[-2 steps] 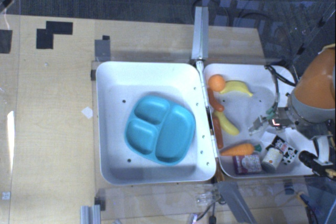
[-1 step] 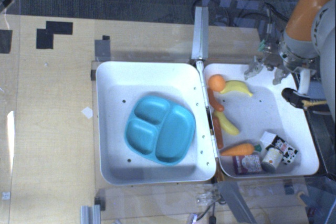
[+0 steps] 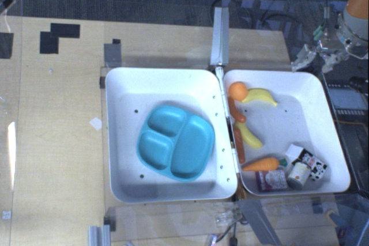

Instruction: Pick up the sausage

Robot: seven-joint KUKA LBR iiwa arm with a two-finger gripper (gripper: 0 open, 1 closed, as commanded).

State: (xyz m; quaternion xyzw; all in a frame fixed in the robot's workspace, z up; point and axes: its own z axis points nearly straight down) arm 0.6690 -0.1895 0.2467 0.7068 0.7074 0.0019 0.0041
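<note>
A wooden tabletop point(image 3: 57, 124) carries two shallow white bins side by side. The left bin point(image 3: 124, 89) holds a blue divided plate point(image 3: 176, 142) near its middle. In the right bin point(image 3: 323, 118), the sausage point(image 3: 238, 144), thin and reddish-brown, lies lengthwise along the 9 o'clock wall, running from just below an orange point(image 3: 237, 91) at 11 o'clock down to the carrot point(image 3: 261, 165) at 6 o'clock. A yellow banana point(image 3: 260, 97) rests just beside the orange at 12 o'clock; a second yellow piece point(image 3: 248, 135) lies right beside the sausage. A small carton point(image 3: 307, 165), a can point(image 3: 297, 173) and a dark packet point(image 3: 270, 180) crowd the 5 o'clock corner. The pincer point(image 3: 318, 55) hangs outside that bin's 1 o'clock corner, well apart from the sausage, fingers spread with nothing between them.
</note>
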